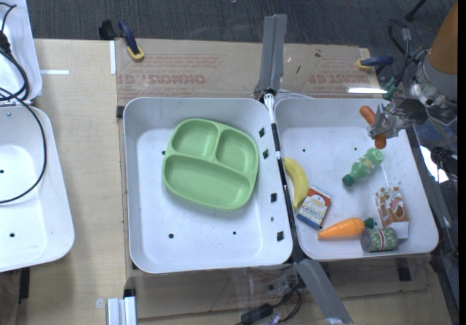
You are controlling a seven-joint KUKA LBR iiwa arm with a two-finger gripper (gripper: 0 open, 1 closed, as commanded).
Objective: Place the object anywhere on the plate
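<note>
A light green plate (211, 163) with three compartments lies in the left bin (145, 229), nothing on it. My gripper (384, 125) hangs over the far right part of the right bin (328, 127). A small orange-red piece (368, 114) shows just left of its tip, and another orange bit (379, 143) just below it; the gripper hides what joins them. Whether it grips this piece is unclear. A green bottle (364, 167) lies on its side just below the gripper.
The right bin also holds a banana (295, 179) by the dividing wall, a small snack box (314, 208), a carrot (341, 229), a juice carton (392, 208) and a green can (380, 240). A grey post (273, 54) stands behind the bins.
</note>
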